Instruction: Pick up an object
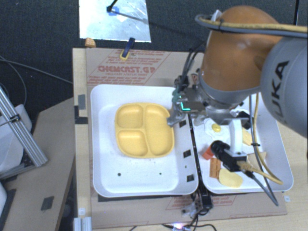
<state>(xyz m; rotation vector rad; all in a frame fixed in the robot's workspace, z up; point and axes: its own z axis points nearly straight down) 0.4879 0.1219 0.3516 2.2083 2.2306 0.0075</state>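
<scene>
Camera view: yellow divided plate lies flat in left bin, long axis left-right — open floor below; gripper over its right edge.

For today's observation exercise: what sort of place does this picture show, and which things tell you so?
Probably a robotics lab test bench: a grey and orange arm over two white bins, with loose cables and a yellow divided tray as a practice object.

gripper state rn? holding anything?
Gripper: cannot be told; it sits over the divide between the two bins, beside the yellow tray, and nothing is visibly held.
</scene>
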